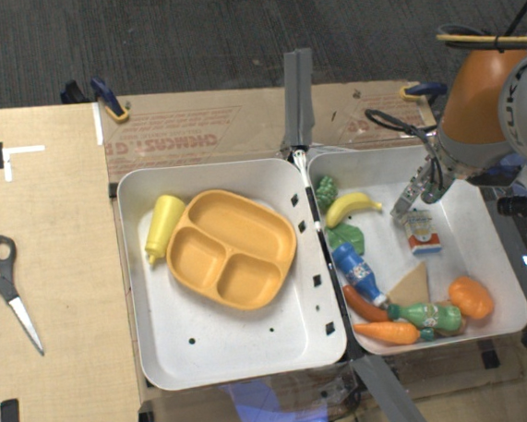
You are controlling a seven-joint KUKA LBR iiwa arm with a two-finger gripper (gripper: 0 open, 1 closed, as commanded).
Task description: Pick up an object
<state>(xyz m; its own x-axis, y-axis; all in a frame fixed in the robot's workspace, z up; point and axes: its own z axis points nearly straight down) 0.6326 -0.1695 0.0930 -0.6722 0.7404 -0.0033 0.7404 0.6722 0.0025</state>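
right bin (491, 258): gripper (409, 201) low inside, grip state cannot be told. small carton (422, 234) lies just below it, banana (350, 207) to its left.

cardboard sheet (201, 125) — mirrored print, not legible

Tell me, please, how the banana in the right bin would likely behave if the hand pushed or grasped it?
The banana looks like a smooth plastic toy, so it is probably light and stiff. Its curved shape may make it pivot or slide when pushed. It lies near the green item, which could crowd the hand.
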